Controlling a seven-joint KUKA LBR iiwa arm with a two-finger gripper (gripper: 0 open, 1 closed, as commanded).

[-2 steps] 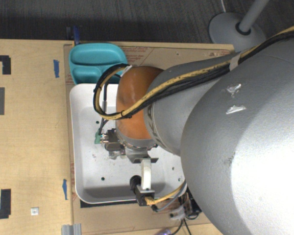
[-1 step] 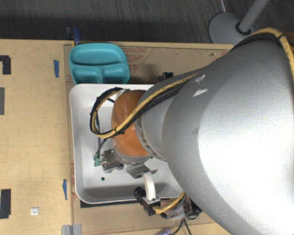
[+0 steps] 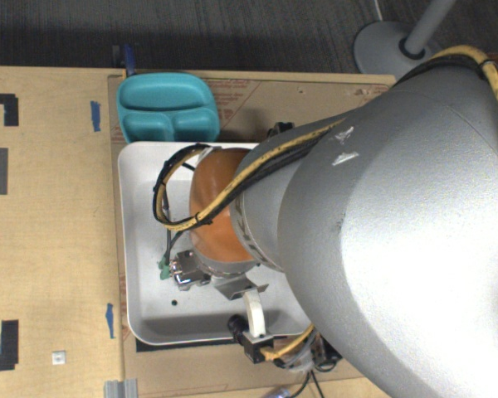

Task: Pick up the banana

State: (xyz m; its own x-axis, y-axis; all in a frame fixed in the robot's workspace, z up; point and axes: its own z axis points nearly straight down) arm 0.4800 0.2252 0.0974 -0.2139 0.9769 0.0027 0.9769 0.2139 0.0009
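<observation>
My arm reaches in from the right and hangs low over the white bin [image 3: 141,247], covering most of its floor. The orange band [image 3: 216,214] above the wrist sits over the bin's middle. Black and yellow cables [image 3: 170,193] loop off its left side. Below the band, the metal wrist parts and gripper body [image 3: 191,274] point down into the bin near its front half. The arm's bulk hides whatever lies under it.
A teal moulded tray [image 3: 168,106] rests just behind the bin's far edge. Brown cardboard bench top [image 3: 50,222] with black and blue tape marks spreads to the left. A grey stand base [image 3: 390,44] is at the back right.
</observation>
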